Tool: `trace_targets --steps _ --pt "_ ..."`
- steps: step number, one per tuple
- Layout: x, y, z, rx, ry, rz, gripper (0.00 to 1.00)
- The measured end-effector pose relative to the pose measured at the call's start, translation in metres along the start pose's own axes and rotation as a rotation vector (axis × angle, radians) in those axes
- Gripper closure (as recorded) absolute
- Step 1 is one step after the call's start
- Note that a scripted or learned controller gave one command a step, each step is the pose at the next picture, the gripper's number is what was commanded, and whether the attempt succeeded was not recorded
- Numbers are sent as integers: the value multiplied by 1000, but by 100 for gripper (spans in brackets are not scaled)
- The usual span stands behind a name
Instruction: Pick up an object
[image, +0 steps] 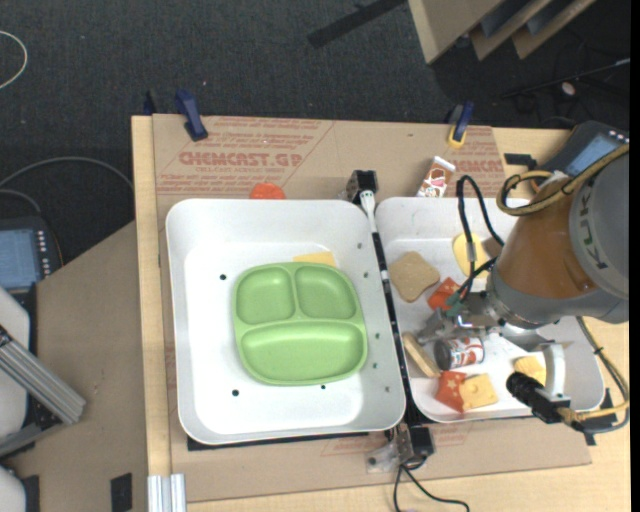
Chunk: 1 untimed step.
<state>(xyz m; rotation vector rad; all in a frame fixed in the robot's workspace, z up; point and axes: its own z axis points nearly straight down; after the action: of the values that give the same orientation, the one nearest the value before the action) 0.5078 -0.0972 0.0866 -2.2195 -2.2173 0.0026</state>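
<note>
Over the right bin, the gripper hangs low among the clutter, a red-and-white can lying just beside its tip; whether its fingers are parted or closed, I cannot tell

A small red-and-white can is seen lying on its side in the right bin, near that bin's middle. Beside it, toward the front edge, a red piece and a yellow wedge are found touching. A tan bread-like slice lies toward the bin's left wall.
</note>
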Motion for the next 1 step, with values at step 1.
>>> trace_targets --steps 1 --pt "5 -29 1 -5 -3 1 0"
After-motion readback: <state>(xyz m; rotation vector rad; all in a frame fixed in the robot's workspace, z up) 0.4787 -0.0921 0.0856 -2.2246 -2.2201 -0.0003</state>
